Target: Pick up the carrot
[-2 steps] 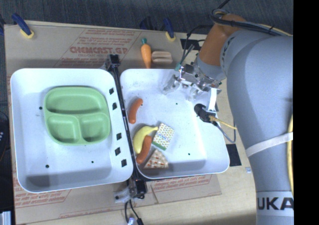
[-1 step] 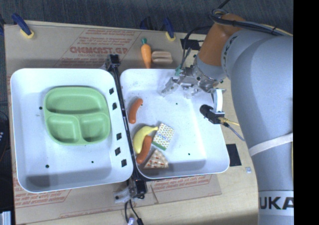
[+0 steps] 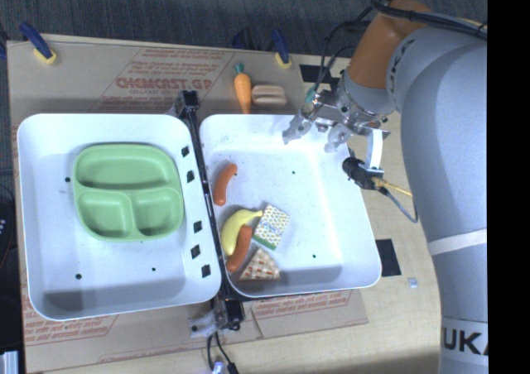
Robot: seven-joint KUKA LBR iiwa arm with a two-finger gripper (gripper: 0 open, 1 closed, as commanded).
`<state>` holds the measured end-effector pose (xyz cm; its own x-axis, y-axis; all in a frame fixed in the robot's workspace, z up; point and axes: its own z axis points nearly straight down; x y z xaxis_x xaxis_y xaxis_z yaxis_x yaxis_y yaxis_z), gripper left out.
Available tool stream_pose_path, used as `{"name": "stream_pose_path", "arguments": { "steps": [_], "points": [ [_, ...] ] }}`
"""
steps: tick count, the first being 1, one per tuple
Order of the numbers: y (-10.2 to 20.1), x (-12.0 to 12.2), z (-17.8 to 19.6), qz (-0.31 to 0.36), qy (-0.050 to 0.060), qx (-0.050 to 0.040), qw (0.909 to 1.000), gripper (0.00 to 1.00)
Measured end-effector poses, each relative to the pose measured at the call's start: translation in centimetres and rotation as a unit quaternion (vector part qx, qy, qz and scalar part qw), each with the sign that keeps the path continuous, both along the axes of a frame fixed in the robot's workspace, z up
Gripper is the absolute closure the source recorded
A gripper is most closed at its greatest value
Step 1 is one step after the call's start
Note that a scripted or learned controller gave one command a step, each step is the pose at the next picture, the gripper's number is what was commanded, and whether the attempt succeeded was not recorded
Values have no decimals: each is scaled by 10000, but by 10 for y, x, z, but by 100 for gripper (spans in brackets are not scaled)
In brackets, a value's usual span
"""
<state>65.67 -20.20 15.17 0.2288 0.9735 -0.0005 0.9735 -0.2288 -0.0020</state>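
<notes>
orange carrot [image 3: 242, 89] left of hand [image 3: 317, 129]

Grey arm [image 3: 451, 165], orange band [image 3: 377, 50], black cables, white "UKA" lettering

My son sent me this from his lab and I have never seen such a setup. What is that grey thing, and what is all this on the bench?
One camera looks down at a slant. The grey machine is a robot arm; its gripper hangs over the right bin's top edge, holding nothing. The left bin holds a green divided plate. The right bin holds toy food: a sausage, a banana and others. The carrot lies outside, on the cardboard behind the bins.
</notes>
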Motion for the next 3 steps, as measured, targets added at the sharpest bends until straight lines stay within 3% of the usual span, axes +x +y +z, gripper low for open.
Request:
{"name": "stream_pose_path", "arguments": {
  "steps": [1, 2, 3],
  "points": [
    [87, -1, -61, -942, 22, 7, 9956, 0],
    [91, 0, -40, -2718, 11, -1, 9624, 0],
    [92, -1, -30, -2686, 33, 4, 9633, 100]
  ]
}}
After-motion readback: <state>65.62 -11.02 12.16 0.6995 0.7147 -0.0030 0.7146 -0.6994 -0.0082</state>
